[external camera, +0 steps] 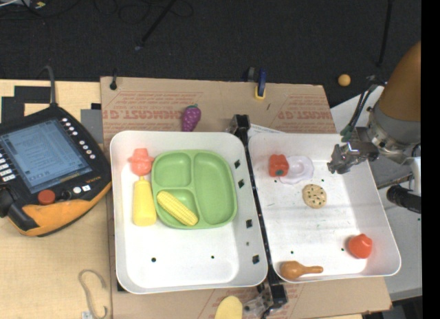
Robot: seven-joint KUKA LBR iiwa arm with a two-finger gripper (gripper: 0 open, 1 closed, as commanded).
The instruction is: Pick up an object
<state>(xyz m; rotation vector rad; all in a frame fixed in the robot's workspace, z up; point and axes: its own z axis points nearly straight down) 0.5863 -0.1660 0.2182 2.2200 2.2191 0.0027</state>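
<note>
The grey arm's dark hand (342, 159) is hanging over the far right part of the right-hand shallow white bin (385, 228), apparently lining up for a pick; whether it is spread or pressed together I cannot tell, and nothing is showing in its grip. The candidates are lying loose on the bin floor: a round speckled cookie (314, 195) nearest, left of and nearer than the hand, a red pepper-like toy (278, 166) beside a clear plastic lid (300, 169) further left, a red tomato-shaped toy (359, 245) and a tan pear-shaped toy (298, 269) at the near edge. The left-hand white bin (137, 256) is carrying a green divided plastic tray (206, 187), likely as the drop side.
</note>
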